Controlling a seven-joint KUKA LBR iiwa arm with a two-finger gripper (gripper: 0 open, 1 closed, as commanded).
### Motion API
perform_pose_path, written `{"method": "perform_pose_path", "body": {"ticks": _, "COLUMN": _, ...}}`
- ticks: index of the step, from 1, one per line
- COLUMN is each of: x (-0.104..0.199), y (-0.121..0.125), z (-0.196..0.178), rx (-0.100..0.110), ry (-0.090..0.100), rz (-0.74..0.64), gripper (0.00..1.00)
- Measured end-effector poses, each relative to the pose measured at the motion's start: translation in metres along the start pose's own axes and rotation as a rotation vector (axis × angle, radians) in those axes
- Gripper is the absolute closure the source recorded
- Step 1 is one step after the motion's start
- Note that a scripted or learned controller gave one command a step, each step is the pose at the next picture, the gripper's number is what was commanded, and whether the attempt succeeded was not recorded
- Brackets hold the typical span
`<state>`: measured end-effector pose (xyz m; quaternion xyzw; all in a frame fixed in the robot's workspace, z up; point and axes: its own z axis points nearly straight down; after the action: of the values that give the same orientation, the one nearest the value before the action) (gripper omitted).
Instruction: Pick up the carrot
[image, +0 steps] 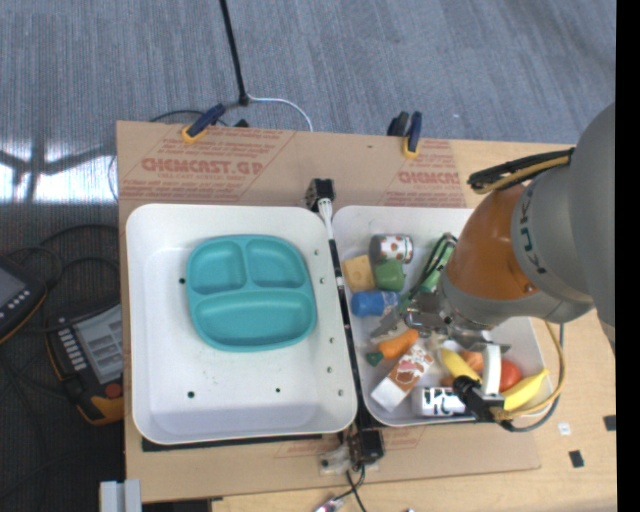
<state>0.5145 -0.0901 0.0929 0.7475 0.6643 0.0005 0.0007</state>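
Over the right bin (350, 300), the arm (500, 255) (fingers seemingly hidden) hangs by the carrot (397, 345).

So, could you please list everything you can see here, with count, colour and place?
Bins: two, white, side by side on the bench.
Divided plate: one, teal, in the left bin.
Carrot: one, orange, middle of the right bin, beside the claw.
Can: one, silver with red label, top of the right bin.
Blocks: three, yellow, green and blue, upper left of the right bin.
Banana: one, yellow, lower right of the right bin.
Clamps: two, yellow and blue, back edge of the bench.
Arm: one, grey with orange band, over the right bin.
Claw: one, metal, low among the toys.
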Motion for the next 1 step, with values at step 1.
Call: {"method": "perform_pose_path", "body": {"ticks": 1, "x": 0.0000, "y": 0.0008, "z": -0.0107, "rx": -0.002, "ry": 0.000, "rz": 0.001, "gripper": 1.00}}
